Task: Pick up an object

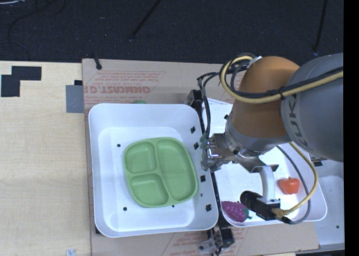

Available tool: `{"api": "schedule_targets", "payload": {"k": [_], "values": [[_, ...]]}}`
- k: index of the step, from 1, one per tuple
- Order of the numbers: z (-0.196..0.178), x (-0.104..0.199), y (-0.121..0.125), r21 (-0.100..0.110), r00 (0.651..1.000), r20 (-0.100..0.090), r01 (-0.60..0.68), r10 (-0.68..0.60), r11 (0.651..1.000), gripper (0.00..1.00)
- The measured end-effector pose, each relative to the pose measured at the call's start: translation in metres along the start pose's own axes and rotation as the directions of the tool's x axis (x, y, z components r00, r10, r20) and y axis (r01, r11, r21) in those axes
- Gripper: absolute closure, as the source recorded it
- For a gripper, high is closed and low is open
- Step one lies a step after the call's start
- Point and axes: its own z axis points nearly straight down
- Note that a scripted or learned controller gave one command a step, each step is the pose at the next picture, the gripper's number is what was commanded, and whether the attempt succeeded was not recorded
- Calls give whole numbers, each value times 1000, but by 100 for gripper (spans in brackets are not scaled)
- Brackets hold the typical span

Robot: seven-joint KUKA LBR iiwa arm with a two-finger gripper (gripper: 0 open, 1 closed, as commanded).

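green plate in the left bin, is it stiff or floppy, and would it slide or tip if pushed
Probably stiff: the green plate looks like moulded plastic with three ridged compartments. Likely light for its size, being shallow. It lies flat on the smooth floor of the left bin, so a push would probably slide it, not tip it.

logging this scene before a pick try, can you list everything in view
bench: one, pale wood, under everything
cardboard: one sheet, brown with red print, under the bins
left bin: one, white, on the cardboard
right bin: one, white, beside the left bin, partly hidden by the arm
plate: one, green, three sections, lying flat in the left bin
grapes: one bunch, purple, near front corner of the right bin
orange item: one, orange, in the right bin, too small to name
arm: one, grey with an orange band, over the right bin
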Motion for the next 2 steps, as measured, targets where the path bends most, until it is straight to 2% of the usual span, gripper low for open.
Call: {"api": "schedule_targets", "payload": {"k": [1, 2], "values": [[5, 52, -15, 2, 1000, 0, 0, 0, 1000, 100], [5, 50, -14, 1, 1000, 2, -3, 3, 1000, 0]]}}
